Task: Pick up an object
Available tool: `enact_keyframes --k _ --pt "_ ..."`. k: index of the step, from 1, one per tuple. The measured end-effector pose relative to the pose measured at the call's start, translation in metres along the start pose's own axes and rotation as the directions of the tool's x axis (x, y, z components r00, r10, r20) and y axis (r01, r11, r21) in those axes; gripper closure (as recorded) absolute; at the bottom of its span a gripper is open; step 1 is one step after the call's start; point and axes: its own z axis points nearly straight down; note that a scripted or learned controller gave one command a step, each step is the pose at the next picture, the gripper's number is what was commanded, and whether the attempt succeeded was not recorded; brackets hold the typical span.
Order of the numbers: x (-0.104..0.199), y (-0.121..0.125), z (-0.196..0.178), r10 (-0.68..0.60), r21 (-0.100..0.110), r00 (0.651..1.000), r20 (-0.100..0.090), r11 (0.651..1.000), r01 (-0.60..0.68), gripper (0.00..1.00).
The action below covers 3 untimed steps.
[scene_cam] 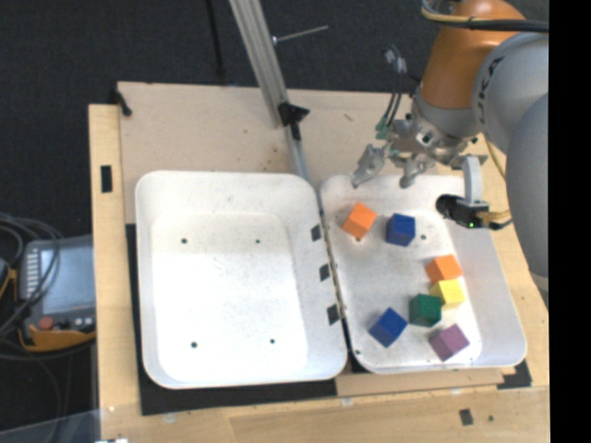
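Several small cubes lie in the right bin [489, 321]: an orange cube [360, 220] and a blue cube [401, 230] near its far end, then a second orange cube [444, 268], a yellow cube [452, 291], a green cube [426, 309], another blue cube [389, 326] and a purple cube [450, 341] toward the front. My gripper [389, 169] hangs over the bin's far edge, above and behind the first orange and blue cubes. Its fingers are spread open with nothing between them.
The left bin [231, 275] sits beside the right one. A slanted metal pole [263, 58] rises from the gap between the bins at the back. A black sensor block [459, 209] hangs by the wrist. A control pendant [55, 289] lies left of the bench.
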Motion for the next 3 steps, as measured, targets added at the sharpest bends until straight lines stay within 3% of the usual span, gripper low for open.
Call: enact_keyframes --k 1,3 --pt "-0.001 0.0 0.0 0.0 0.0 1.0 0.002 1.0 0.0 0.0" --pt "0.006 -0.008 0.099 -0.001 0.004 1.0 0.001 1.0 0.001 0.0"
